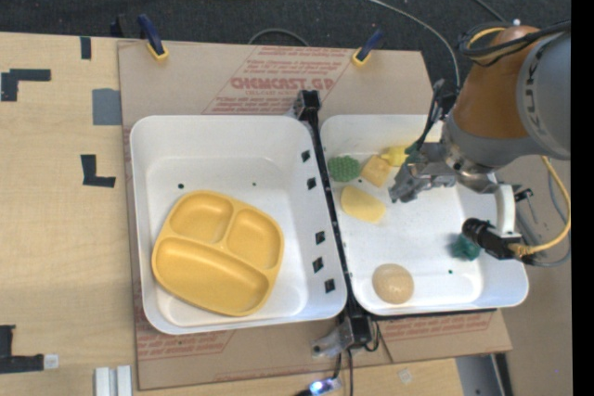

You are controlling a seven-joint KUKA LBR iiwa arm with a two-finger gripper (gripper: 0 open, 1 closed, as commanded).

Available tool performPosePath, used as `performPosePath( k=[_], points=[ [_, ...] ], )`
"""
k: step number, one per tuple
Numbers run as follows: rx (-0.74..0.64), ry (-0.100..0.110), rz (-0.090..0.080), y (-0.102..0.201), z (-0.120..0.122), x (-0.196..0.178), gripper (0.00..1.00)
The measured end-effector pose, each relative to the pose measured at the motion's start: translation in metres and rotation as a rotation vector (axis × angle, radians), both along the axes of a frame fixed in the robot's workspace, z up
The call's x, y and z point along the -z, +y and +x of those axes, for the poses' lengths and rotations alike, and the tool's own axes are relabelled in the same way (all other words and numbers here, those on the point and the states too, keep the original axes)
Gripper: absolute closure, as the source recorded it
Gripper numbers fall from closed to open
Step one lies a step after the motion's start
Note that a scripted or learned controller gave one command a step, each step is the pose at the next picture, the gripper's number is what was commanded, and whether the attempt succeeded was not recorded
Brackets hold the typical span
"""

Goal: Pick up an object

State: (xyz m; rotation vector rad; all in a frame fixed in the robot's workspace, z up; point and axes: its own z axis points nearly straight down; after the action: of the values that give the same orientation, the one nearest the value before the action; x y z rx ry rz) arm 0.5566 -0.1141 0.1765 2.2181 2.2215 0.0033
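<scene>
1. Lying nearest in the right bin (501, 292) is a tan ball (393, 283), close to the front wall.
2. A small teal piece (463, 247) sits toward that bin's right side, just beside a black part of the arm's fittings.
3. In the left bin (148, 199) rests a yellow plate (218, 250) with three compartments, well apart from everything else.
4. A pale yellow lump (363, 205) lies near the divider in the right bin.
5. The hand (406, 187) hangs over the middle of the right bin, just right of the lump; nothing shows between its dark fingers, and how wide they stand cannot be told.
6. Beyond it, a yellow block (377, 169) and a smaller yellow bit (396, 154) lie together, the bit partly under the hand.
7. A green knobbly piece (344, 168) sits just left of the block.
8. Farthest back, two blue-and-yellow clamps (151, 37) pin brown cardboard (269, 79) to the counter (56, 199).
</scene>
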Motion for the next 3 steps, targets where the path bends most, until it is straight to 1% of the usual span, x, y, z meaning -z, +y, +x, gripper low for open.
performPosePath(
  k=[1, 2, 3],
  points=[
    [-0.001, -0.002, -0.001, 0.004, 0.010, -0.058, 1.00],
    [0.000, -0.001, -0.001, 0.004, 0.011, -0.109, 1.00],
    [-0.003, 0.004, 0.001, 0.050, 0.013, -0.100, 1.00]
  ],
)
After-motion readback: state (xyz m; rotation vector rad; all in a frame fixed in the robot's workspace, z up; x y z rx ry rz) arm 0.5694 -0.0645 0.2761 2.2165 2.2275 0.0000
